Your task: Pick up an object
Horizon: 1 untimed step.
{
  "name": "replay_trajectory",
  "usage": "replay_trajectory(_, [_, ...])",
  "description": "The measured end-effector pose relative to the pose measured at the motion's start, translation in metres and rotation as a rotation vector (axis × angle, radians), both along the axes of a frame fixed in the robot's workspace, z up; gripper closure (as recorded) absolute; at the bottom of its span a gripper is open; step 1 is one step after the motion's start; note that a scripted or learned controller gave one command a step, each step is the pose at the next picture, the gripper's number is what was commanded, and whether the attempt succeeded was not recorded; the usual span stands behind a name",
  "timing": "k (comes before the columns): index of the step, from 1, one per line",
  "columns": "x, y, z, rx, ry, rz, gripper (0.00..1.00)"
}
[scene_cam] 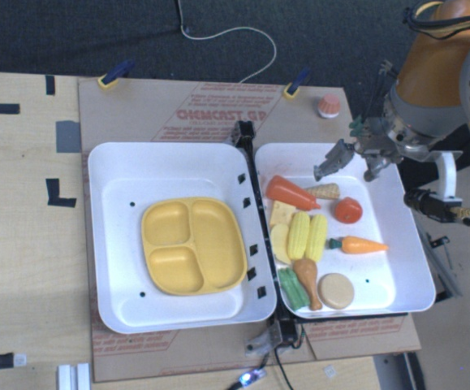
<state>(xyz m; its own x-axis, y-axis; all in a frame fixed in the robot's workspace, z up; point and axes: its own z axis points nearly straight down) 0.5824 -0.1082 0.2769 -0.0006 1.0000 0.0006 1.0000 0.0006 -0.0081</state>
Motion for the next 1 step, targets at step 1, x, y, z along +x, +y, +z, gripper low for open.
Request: replay_trajectory(1, [0.0013, 0.0000, 0.0034, -0.001, -0.007, 0.001, 0.00])
